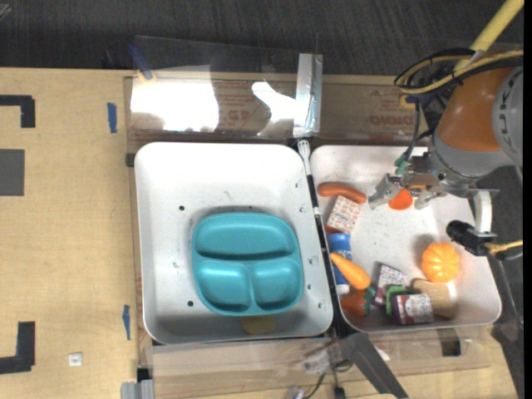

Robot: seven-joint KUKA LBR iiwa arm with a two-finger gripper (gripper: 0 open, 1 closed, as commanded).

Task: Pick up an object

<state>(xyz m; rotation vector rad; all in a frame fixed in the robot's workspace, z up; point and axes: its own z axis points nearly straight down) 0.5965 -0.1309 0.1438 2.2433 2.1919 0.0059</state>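
Over the right bin (490,302), upper part, the pincer (401,196) pinches a small orange-red object (401,199) between its fingers, seemingly lifted clear of the floor. Hot dog (342,193) lies just left; small box (343,214) below it. Pumpkin (440,261), carrot (350,271), jar (411,307) crowd the near edge. Left bin (158,223) carries a teal divided tray (247,261).

Two bins side by side on bench. Left bin (158,223): divided tray (247,261) lying at centre. Right bin (482,302): sausage (342,192) at back left, small box (343,215) just before it, carrot (350,271) nearer front, pumpkin (440,261) right, jar (411,307) at front. Gripper (401,191) over bin's back part.
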